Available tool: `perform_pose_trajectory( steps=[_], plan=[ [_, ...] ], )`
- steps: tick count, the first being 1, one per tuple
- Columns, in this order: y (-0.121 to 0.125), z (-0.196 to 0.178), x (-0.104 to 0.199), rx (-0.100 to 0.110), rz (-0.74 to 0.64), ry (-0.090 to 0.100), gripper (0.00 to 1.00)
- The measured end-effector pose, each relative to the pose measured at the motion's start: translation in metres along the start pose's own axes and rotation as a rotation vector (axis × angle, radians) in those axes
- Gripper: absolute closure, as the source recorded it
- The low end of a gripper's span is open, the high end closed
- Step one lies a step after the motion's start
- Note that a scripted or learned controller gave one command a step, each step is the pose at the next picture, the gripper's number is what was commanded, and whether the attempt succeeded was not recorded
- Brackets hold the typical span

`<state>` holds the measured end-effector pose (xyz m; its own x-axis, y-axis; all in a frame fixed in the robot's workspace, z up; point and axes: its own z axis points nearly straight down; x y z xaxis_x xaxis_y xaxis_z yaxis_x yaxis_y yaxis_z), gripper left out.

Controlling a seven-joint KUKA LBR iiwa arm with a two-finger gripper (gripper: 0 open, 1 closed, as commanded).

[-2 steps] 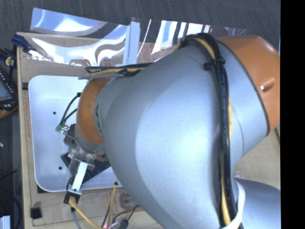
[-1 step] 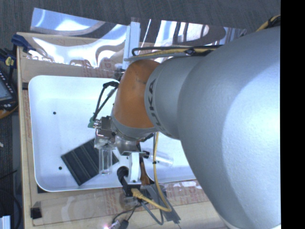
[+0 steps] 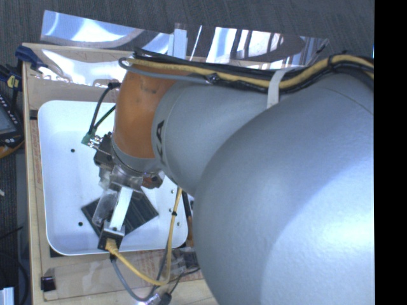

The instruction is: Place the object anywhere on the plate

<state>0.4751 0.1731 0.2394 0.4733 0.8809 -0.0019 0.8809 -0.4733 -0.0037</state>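
The dark flat plate lies on the white floor directly beneath the gripper, its corners jutting out on either side of the tool. I read it as the plate from its flat, square look, and that is a judgement. The wrist hides the tool's tip from you, so you cannot tell whether the gripper is closed on the object or is carrying nothing.

Settle that first: if you can, confirm the load before you commit to a release. Since the gripper already hangs over the middle of the plate, you should need no sideways correction. Come straight down until the load is just above the dark surface. Let go there rather than from height, so nothing bounces or slides off an edge.

The plate sits toward the near rim of the bin, so on the way out lift vertically. A swing of the orange band and the bulky grey arm could drag the plate along.
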Motion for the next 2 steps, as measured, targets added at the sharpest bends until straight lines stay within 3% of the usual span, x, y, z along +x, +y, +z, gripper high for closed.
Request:
perform_pose_trajectory(
  steps=[1, 2],
  plan=[
    [0.047, -0.032, -0.082, -0.002, 0.002, 0.002, 1.00],
    [-0.002, 0.000, 0.033, 0.001, 0.107, -0.002, 1.00]
  ],
)
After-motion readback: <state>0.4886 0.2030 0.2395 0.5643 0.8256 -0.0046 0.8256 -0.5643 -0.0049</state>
